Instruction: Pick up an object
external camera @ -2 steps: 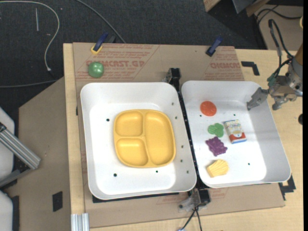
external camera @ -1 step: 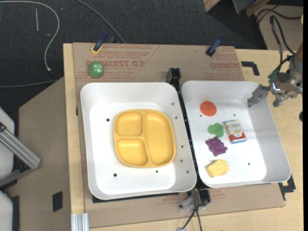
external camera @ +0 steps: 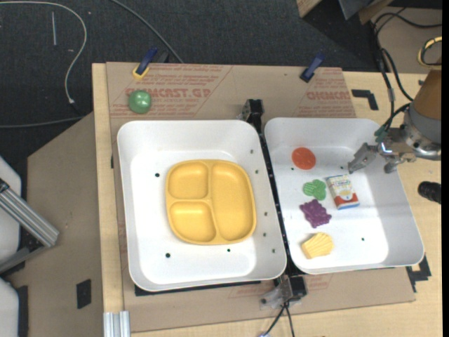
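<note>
Camera view shows the approach step; gripper [external camera: 379, 157], fingers spread and holding nothing, must descend onto the small carton [external camera: 343, 192] lower left.

Yellow tray [external camera: 210, 202], orange disc [external camera: 304, 158], purple toy [external camera: 315, 213].

Divided plate [external camera: 210, 202] in left bin [external camera: 140, 153]; toys in right bin [external camera: 393, 237].

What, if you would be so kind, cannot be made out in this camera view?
- Gripper: small and blurred, so its finger state is unreadable.
- Arm: cut off by the right edge.
- Small carton: printing too small to read.
- Green ball on the cardboard: too small to identify.
</note>
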